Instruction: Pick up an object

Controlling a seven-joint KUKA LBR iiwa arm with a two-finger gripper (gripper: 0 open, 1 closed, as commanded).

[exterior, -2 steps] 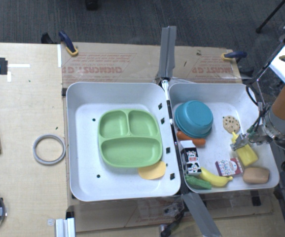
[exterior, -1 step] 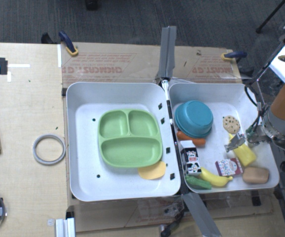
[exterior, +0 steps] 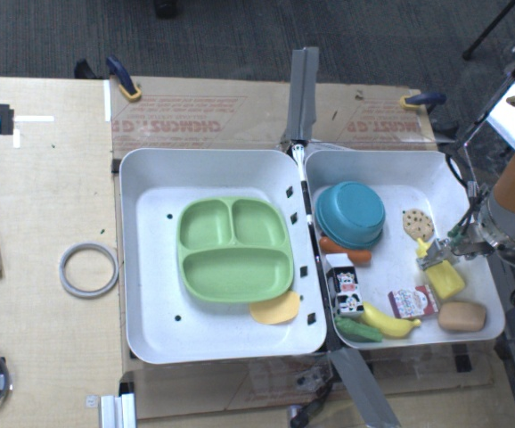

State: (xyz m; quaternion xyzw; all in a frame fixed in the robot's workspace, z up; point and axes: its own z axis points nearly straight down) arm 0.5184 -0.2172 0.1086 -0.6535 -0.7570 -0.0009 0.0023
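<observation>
While dark carpet surrounds it, we see a pale bench (exterior: 44, 194) bearing a tape ring (exterior: 88, 268) near its left edge and two bins. The left bin (exterior: 142, 239) holds a green divided plate (exterior: 235, 250) and a yellow chip (exterior: 275, 309). The right bin (exterior: 391, 163) holds a blue bowl (exterior: 351, 213), banana (exterior: 391, 321), bread roll (exterior: 461, 316), cookie (exterior: 417, 223) and yellow block (exterior: 445, 280). At its right edge, the gripper (exterior: 442, 250) touches that block's upper corner; how its fingers stand we cannot tell.

Cardboard sheet (exterior: 240, 114) behind the bins: faint red print, upside down and illegible. No other lettering can be read.
</observation>
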